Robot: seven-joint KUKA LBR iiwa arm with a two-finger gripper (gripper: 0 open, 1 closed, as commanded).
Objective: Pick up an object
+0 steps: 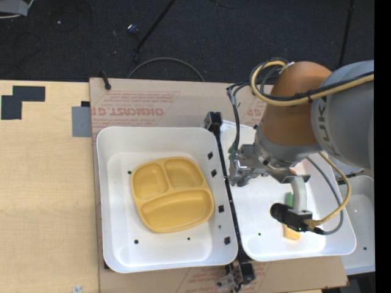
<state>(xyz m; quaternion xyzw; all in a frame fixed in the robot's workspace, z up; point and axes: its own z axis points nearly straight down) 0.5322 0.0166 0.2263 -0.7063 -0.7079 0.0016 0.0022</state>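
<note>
My gripper (242, 171) hangs low over the left part of the right bin (263, 249), close to the divider between the bins. The wrist and orange band hide most of it. A small green object (289, 198) lies in the right bin just right of the gripper, partly covered by the arm. A small yellow object (293, 234) rests nearer the bin's front edge. In the left bin (116, 163) sits a yellow divided plate (171, 193) with three compartments, lying flat.
The arm's bulk covers the back and right of the right bin. A black divider rail (222, 188) runs between the bins. Cardboard (140, 105) lies under the bins, and wooden bench surface (43, 194) extends to the left.
</note>
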